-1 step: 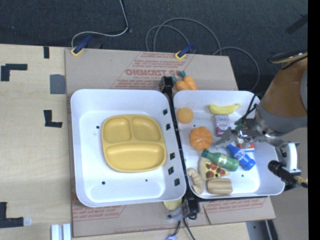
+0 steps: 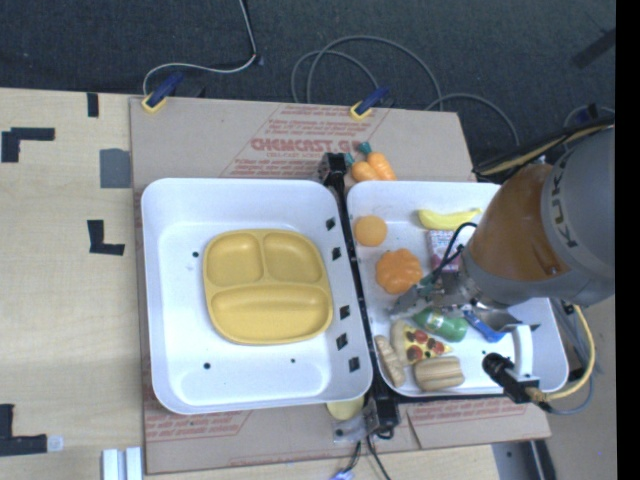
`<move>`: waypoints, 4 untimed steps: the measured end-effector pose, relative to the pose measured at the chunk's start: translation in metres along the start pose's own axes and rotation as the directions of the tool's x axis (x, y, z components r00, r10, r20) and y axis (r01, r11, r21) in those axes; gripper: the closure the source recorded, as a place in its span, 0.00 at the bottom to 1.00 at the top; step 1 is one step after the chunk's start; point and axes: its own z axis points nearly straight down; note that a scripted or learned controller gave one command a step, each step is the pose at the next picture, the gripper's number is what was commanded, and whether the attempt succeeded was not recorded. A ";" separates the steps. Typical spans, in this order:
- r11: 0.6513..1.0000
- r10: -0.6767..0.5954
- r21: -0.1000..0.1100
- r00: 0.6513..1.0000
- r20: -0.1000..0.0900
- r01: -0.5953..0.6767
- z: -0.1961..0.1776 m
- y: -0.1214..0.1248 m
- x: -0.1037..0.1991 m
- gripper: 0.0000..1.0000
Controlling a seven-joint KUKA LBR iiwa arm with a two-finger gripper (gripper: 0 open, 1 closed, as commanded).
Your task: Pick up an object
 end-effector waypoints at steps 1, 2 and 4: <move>0.999 -0.005 0.031 1.000 -0.014 0.005 0.024 0.043 0.014 0.00; 0.999 -0.004 0.034 1.000 -0.017 0.005 0.022 0.045 0.012 0.00; 0.999 -0.004 0.034 1.000 -0.017 0.005 0.025 0.085 0.011 0.00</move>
